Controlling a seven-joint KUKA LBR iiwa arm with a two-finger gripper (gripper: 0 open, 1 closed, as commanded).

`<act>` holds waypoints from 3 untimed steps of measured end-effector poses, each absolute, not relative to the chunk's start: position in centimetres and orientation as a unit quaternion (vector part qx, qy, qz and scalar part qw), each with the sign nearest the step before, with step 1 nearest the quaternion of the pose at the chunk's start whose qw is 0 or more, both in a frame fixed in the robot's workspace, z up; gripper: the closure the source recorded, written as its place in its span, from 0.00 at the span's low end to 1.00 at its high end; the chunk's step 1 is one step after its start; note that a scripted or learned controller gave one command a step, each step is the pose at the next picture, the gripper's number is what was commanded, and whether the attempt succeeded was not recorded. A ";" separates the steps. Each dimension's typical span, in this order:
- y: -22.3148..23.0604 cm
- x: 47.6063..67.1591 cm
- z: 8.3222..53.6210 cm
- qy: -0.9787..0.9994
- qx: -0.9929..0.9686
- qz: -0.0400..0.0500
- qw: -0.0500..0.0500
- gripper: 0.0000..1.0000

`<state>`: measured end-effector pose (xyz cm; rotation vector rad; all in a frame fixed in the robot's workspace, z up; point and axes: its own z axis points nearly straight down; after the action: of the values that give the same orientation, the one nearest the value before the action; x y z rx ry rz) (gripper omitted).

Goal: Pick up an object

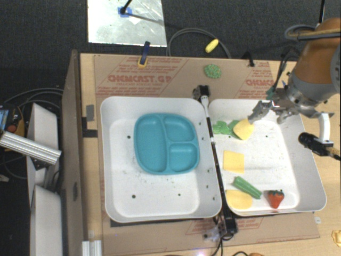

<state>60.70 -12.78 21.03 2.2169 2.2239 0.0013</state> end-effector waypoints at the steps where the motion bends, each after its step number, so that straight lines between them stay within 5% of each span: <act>1: -12.5 66.0 9.7 0.710 0.705 0.000 0.001 0.00; 2: -12.5 66.0 11.3 0.710 0.704 0.002 0.002 1.00; 3: -12.5 66.0 11.3 0.710 0.704 0.001 0.002 0.00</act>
<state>65.97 -12.54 11.32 2.2100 2.2276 0.0041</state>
